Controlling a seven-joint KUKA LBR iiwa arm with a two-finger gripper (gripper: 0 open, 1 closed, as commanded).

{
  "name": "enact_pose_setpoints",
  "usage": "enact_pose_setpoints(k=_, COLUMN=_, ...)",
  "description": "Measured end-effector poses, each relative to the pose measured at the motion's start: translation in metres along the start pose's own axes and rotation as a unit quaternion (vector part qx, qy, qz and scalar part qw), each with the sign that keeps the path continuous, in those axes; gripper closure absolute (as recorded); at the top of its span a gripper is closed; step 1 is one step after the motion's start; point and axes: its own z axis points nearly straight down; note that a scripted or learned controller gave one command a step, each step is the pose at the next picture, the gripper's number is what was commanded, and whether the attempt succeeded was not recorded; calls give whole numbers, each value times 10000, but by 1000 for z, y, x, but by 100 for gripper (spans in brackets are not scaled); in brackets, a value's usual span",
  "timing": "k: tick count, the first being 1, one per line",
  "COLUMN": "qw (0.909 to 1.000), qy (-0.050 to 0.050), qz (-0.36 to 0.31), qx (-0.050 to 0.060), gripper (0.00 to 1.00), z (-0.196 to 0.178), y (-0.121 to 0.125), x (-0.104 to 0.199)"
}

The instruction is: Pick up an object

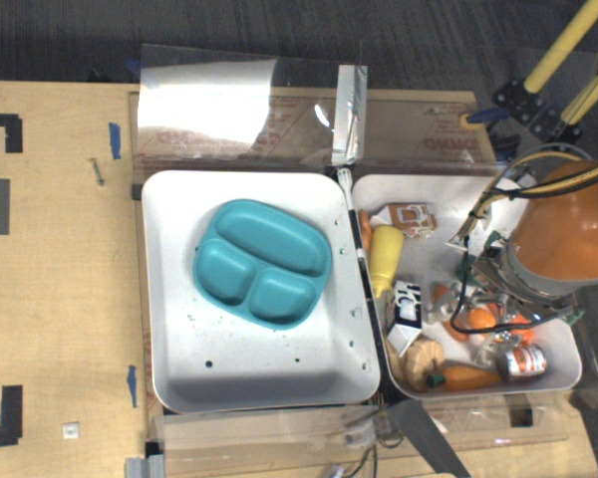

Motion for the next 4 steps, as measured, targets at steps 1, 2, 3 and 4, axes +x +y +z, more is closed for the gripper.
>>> enact_pose_setpoints(k=1, qw=10000, qy=-32, qz=-16, qx=13, gripper=100, z=-10, y=1, x=-4)
enact_pose_setpoints(k=2, qw=10000, qy=-29, qz=-17, qx=9, gripper=0, z=-10, y=1, x=-4)
enact_pose_setpoints(k=3, qw=9998, qy=-20, qz=-180, qx=21, gripper=0, z=4, y=9, x=3)
enact_pose_setpoints(k=4, qw=9998, qy=-71, qz=-196, qx=57, gripper=100, z=-8, y=8, x=-2)
